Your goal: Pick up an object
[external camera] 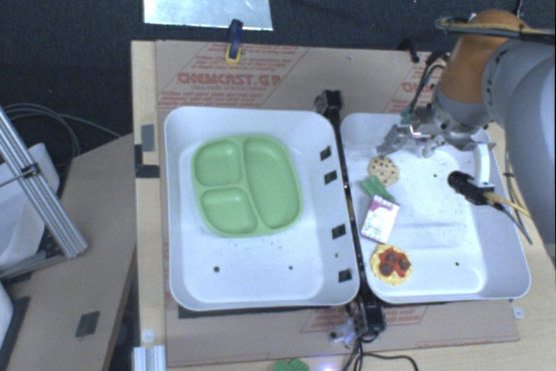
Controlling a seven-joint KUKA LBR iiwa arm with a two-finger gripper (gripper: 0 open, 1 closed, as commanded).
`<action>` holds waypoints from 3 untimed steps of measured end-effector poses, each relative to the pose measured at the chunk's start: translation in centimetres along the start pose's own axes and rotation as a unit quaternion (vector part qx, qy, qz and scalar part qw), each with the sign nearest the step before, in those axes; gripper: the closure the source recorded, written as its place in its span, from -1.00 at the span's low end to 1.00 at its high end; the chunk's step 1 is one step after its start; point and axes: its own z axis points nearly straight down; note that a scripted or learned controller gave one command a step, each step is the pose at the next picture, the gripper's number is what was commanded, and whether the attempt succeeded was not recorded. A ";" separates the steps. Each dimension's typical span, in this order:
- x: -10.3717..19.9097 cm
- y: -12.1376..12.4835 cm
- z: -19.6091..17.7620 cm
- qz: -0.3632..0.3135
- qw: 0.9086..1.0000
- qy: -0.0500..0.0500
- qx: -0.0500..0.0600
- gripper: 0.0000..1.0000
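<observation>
Camera view: one green plate (246,185), one cookie (383,170), one pizza (392,263); pincer (407,139) state unclear.

Two bins sit side by side on the tabletop (261,69), their inner walls nearly touching. The left bin (174,213) holds a divided tray (248,187), lying flat near its middle. In the right bin (504,274), four small things run in a line along the left side, from far to near: a cookie (383,170), a leafy piece (376,188) just before it, a packet (380,219) and a toy pizza (392,264) nearest the front wall.
</observation>
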 end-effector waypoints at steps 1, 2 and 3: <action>-1.2 0.5 0.0 0.002 1.000 0.001 0.000 -1.00; -1.3 0.5 0.0 0.002 1.000 0.001 0.000 -1.00; -1.4 0.5 0.0 0.001 1.000 0.000 0.000 -1.00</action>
